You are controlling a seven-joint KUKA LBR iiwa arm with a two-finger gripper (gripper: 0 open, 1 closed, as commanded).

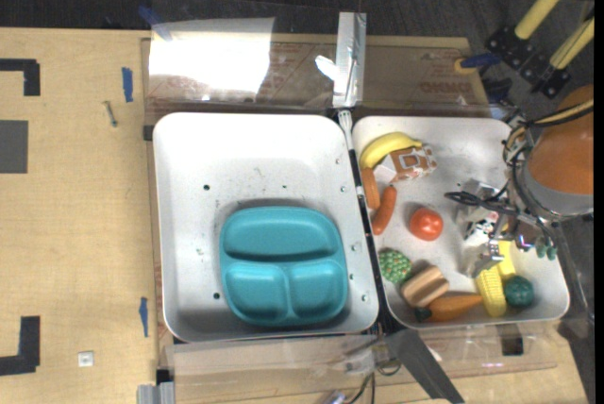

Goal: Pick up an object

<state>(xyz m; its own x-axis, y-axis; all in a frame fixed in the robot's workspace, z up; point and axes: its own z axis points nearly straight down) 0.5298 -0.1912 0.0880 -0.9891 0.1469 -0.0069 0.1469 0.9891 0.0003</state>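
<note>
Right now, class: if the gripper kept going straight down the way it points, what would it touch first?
Probably the yellow corn cob, which lies just under the gripper in the right bin. Depth is hard to judge from above, so bare bin floor beside it is possible.

Two bins sit side by side on the desk (66,204). The left bin (189,166) holds a divided tray (281,265) toward its 6 o'clock edge. In the right bin (453,133), a banana (387,147) lies at 11 o'clock, a tomato (426,223) near the centre, a corn cob (492,287) at 5 o'clock, and a bun (423,284) at 7 o'clock. The end effector (491,227) hangs over the bin's 3 o'clock side.
</note>
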